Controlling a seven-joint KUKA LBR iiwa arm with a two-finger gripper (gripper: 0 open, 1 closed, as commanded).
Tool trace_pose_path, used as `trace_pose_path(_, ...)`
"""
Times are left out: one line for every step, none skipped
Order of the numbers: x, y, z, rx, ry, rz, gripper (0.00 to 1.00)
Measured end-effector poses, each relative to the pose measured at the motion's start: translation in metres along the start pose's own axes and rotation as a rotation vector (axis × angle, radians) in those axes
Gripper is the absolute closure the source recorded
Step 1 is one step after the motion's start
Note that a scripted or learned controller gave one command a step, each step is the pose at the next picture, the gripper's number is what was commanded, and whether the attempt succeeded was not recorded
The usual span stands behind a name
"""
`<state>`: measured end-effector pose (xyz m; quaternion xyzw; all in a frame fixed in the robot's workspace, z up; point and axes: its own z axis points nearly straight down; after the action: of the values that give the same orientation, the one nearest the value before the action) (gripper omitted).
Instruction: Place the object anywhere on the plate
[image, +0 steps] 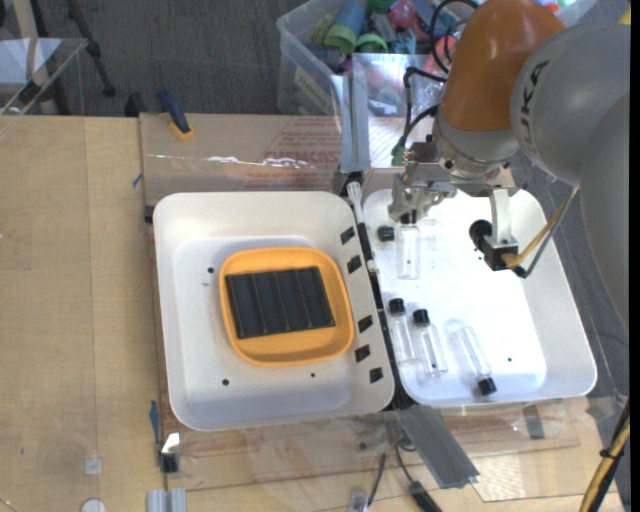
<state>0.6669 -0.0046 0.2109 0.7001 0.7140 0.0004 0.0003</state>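
Grey gripper (408, 212) over right bin (560, 340), by clear vial (407, 252); open/closed unclear.

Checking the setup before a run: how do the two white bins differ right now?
The left bin holds an orange plate with a dark ribbed insert; the right bin holds several clear vials with black caps. The end effector hangs over the right bin, not the left. Both are shallow, white and round-cornered.
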Motion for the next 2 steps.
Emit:
trace_pose_path(0.026,0.001,-0.022,-0.002,0.000,-0.144,1.00)
trace_pose_path(0.022,-0.017,-0.019,0.004,0.001,-0.269,1.00)
